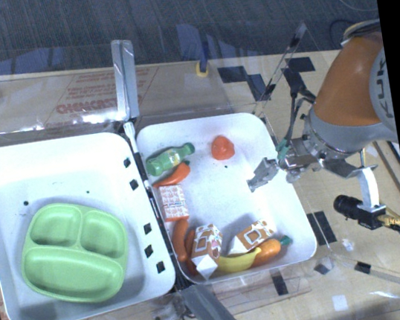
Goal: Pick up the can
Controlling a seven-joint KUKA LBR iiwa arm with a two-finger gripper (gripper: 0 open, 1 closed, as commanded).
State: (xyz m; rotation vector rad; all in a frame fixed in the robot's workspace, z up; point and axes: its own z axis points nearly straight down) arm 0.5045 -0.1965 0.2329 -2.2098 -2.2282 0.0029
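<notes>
Small red-and-white printed can lies on side, right white bin, left wall. Probably light, rigid, slick, rolls; grasp across middle. Grey two-finger gripper hovers, carrying nothing.

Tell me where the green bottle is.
In the camera view, the green bottle lies in the right-hand bin, near its far left corner, right beside an orange vegetable.

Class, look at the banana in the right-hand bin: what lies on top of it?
Two small cartons and a carrot overlap the banana. Its covered upper edge, and whatever it hides beneath, cannot be seen.
</notes>
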